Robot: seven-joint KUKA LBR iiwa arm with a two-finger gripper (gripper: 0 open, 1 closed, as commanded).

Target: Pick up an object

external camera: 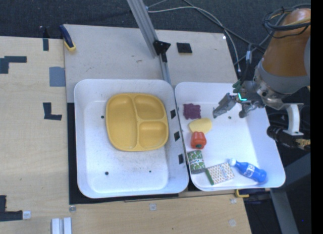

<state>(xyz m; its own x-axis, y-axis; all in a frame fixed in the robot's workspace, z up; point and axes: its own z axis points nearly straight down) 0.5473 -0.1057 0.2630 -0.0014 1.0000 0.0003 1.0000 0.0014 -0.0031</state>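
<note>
My gripper (233, 108) hangs over the upper right part of the right bin (262, 127), its two fingers spread open with nothing between them. To its left lie a purple grape bunch (192, 110), a yellow lemon-shaped piece (201, 125) and a red-orange pepper (198, 139). Toward the bin's front lie a green patterned packet (196, 161), a speckled card (220, 172) and a blue bottle (249, 171) on its side. All these objects sit apart from the gripper.
The left bin (91, 142) holds a yellow divided plate (137, 121). A slanted metal pole (141, 13) rises behind the bins. The orange-banded arm (287, 51) fills the right edge, with cables behind it.
</note>
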